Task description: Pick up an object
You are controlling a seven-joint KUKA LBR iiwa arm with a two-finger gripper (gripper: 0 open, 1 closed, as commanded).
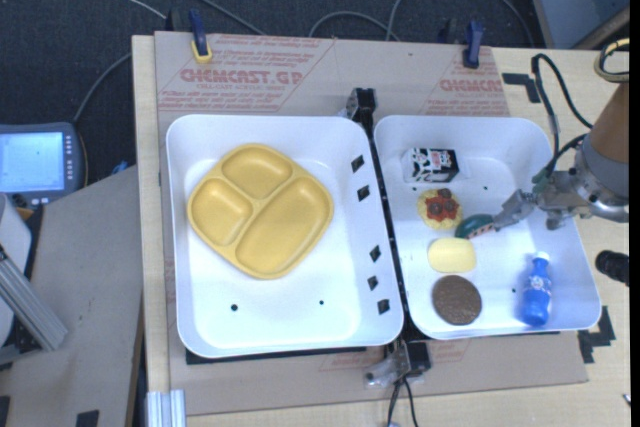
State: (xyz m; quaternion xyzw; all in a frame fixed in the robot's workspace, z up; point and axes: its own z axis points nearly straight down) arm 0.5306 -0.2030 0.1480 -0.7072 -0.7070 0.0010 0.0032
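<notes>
Nearest the bottom edge of the right bin, a brown round disc is lying flat, and a blue bottle is lying just to its right, cap end pointing away. Just beyond the disc a pale yellow lump is sitting, perhaps a toy lemon or a bun; I can't make out which from here.

Past that, the gripper is reaching in from the right and hanging low over the middle of the bin. Its tip is lying against a small dark green thing with a touch of red at the end. The fingers look drawn close together around it, though the view is too small to be sure it is truly held. Just left of it a red and yellow toy is resting on the bin floor, and farther back a black and white carton is lying near the far wall.

In the left bin a yellow divided plate is sitting, three compartments facing up. Beyond both bins, two blue clamps are pinning a printed board to the bench.
</notes>
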